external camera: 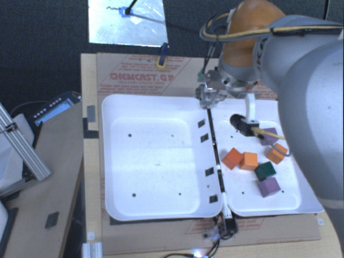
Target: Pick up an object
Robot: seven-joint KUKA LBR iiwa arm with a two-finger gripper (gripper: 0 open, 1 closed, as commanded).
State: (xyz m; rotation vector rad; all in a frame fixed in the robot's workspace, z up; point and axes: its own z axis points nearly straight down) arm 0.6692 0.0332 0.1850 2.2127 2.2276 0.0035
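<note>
Camera view: the claw [207,98] hangs at the far end of the bench, right above the seam [216,163] where the left bin [156,160] meets the right bin [244,199].
Claw state: cannot tell from this angle whether it is open or closed; nothing can be seen gripped in it.
Arm: the grey arm [301,63] leans in over the right bin, so the claw ends up at that bin's far inner corner, not over the blocks.
Task's thing: an orange cube [232,158], the loose piece nearest the claw, lies on the right bin's floor toward the near edge from it and slightly to the view's right.
Its look: small, bright orange, flat-faced, turned at an angle to the bin walls; probably easy to pinch.
Neighbours: a second orange cube [249,160] sits touching it or just beside it on the side away from the claw; a dark green block [265,171] and a purple block [269,187] lie beyond that.
Why clustered: the blocks look scattered at random, packed tight enough that a descent on one could nudge another.
Judgement: the pick has not begun; the claw must first travel over the cluster.
</note>
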